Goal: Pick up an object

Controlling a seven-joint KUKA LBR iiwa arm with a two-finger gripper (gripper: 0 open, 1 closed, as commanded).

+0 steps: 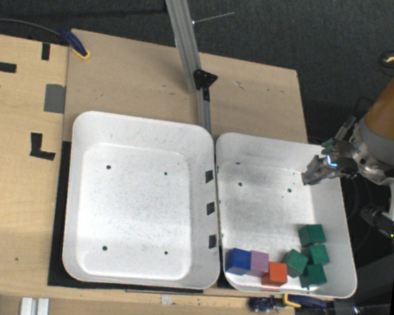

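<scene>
Blocks (280, 261) crowd right bin (263, 198) near edge; pincer (315, 172) above; no writing legible.

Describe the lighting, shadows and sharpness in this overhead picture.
Camera view: even, soft light; the left bin has a brighter patch on its floor; the blocks cast faint shadows; the gripper looks slightly blurred; the background is dark.

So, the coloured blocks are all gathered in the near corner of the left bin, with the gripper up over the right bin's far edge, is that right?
Not quite: the blocks lie in the near corner of the right bin, not the left bin, as the camera view shows. The rest holds: the gripper is over the right bin's far edge.
</scene>
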